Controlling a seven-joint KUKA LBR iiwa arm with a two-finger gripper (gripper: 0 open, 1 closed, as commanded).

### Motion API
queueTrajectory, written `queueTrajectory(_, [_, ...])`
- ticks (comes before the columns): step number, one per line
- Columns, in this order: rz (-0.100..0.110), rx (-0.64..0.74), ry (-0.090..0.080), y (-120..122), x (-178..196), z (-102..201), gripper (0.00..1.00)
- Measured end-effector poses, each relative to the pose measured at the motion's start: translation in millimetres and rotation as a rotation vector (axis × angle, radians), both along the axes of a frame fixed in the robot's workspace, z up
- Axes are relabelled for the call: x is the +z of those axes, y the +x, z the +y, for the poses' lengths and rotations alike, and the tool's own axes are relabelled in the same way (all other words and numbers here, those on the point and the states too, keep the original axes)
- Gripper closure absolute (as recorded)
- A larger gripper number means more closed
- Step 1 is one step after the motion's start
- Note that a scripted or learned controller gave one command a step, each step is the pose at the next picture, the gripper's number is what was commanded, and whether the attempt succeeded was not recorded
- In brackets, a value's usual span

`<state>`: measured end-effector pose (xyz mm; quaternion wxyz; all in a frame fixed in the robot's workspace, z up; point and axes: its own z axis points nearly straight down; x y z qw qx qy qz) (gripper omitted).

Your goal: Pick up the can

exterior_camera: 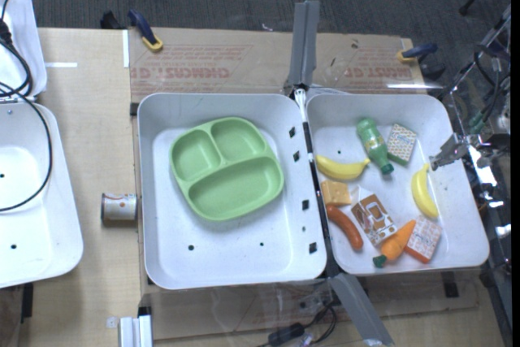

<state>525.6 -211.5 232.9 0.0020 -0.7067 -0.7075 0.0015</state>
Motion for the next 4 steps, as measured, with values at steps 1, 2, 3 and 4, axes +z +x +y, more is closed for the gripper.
queueTrajectory(1, [-0.002,0.092,0.0,55,-107,34,0.0])
queueTrajectory(2, [-0.01,-0.113,-0.004,108,-135,36,0.0])
queueTrajectory(3, [0.009,-0.298,0.017,137,-135,13,0.0])
queueTrajectory(4, [-0.005,-0.45,-0.002,59,-140,59,0.0])
